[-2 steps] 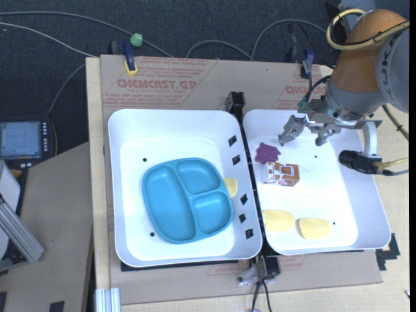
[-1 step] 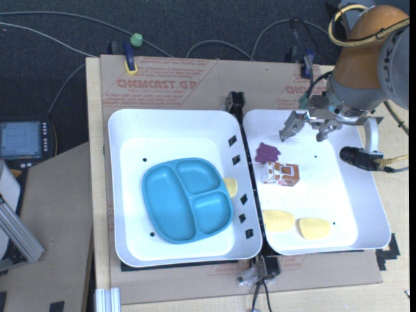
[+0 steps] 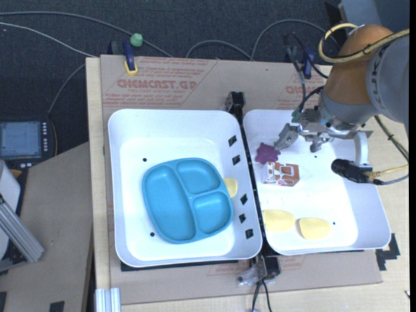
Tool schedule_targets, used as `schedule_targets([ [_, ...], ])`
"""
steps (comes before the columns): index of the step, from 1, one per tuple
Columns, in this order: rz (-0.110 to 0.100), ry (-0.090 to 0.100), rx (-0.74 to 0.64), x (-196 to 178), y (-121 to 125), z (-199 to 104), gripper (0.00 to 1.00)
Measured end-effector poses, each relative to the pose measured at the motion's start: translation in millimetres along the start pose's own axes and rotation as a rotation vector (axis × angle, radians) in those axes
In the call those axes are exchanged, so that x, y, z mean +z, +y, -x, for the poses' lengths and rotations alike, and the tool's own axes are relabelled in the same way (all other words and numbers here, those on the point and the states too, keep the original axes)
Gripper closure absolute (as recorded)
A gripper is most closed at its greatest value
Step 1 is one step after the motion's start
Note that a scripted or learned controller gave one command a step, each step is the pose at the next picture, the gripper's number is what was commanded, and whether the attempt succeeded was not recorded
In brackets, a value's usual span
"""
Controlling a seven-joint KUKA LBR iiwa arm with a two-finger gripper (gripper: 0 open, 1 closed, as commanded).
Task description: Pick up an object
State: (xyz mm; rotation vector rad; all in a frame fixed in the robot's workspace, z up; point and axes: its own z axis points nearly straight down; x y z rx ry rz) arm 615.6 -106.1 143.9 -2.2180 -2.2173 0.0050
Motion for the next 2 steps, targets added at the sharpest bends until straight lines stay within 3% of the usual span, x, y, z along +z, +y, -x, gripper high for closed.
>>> schedule_targets([
  [1,-0.001,0.000,0.000,53,0,-1,0.00],
  [2,0.005,0.000,0.000,38,1,-1,1.00],
])
